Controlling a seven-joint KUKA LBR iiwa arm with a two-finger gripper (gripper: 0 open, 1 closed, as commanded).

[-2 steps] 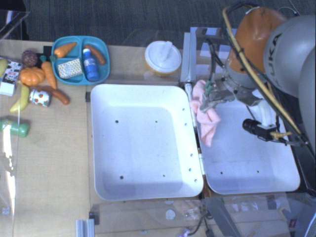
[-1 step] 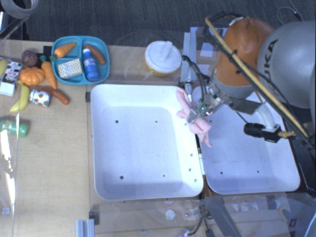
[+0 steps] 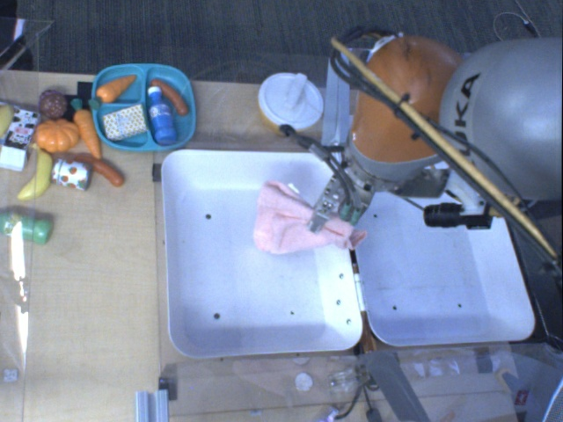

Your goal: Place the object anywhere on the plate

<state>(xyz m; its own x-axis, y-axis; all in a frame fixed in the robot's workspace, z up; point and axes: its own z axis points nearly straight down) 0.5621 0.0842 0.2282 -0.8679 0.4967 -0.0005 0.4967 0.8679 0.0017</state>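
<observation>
Right now, from the camera above the bench, my gripper [image 3: 327, 216] sits low over the right part of the left bin [image 3: 189, 323], its fingers pinching the right edge of the pink cloth [image 3: 280, 220], which bunches up between them. The cloth lies crumpled on that bin's floor, toward its far right side, one corner trailing across the wall toward the right bin [image 3: 457, 323]. I judge the grasp holds only a fold, so I should lift slowly and straight, high enough for the hanging fabric to clear the bin wall before I travel. A plate for the drop is hard to pick out; the nearest candidates are the blue divided dish [image 3: 183, 84] at the far left, already carrying toy food, and the white round lid [image 3: 291, 100] just beyond the left bin. Toy vegetables, a banana [image 3: 37, 178] and a small can [image 3: 70, 174] crowd the bench left of the bins, so a dragging cloth could sweep them.
</observation>
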